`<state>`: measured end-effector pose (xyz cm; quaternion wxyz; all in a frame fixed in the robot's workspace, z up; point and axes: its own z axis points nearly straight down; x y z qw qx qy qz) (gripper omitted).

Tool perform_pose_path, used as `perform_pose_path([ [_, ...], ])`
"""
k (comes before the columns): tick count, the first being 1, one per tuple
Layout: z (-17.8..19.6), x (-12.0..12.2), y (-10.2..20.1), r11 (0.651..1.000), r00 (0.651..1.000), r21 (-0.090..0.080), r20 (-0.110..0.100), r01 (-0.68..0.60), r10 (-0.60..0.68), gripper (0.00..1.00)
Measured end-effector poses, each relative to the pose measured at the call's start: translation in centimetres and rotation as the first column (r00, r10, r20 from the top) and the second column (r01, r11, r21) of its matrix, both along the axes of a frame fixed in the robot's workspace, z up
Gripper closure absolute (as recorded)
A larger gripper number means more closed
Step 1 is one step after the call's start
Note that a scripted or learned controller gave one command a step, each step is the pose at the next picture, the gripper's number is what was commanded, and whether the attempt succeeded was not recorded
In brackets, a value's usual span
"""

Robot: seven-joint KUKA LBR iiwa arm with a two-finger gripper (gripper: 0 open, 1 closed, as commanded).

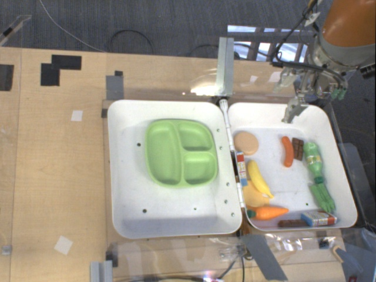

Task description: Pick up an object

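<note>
Spanning most of the view, the wooden surface (53, 175) carries two shallow white bins set side by side and touching along their inner rims. The left bin (126, 210) holds one thing, a green divided plate (179, 152) with three compartments, lying flat a little toward the bin's far edge. The right bin (276, 175) holds the small toy foods. The arm (346, 22), grey with its orange band, enters at the surface's far right corner and hangs over the far rim of the right bin. Its end effector (292, 111) points down just inside that bin's far edge, with nothing between its fingers; whether they are apart or together I cannot tell from this slant.

Along the right bin's right edge lie a green bottle (312, 158) and, nearer, a green cucumber-like vegetable (323, 196), end to end. A yellow banana (259, 179) lies by the left edge, with a paler yellow piece (251, 196) just below it. An orange carrot (269, 212) lies along the near edge, touching that yellow piece. A round tan bun (246, 142) sits in the far left part of the bin. A red sausage (286, 151) lies near the middle, with a small brown block (298, 148) just beside it. A small box (318, 218) sits in the near right corner, a dark brown bar (291, 222) just beside it.
</note>
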<state>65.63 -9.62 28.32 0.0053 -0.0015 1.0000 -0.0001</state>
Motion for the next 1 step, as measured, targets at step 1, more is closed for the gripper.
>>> perform_pose_path([
  [1, -10.35, -1.05, -4.15, 0.999, 0.999, 0.001, -0.012, -0.053, 0.053, 0.00],
])
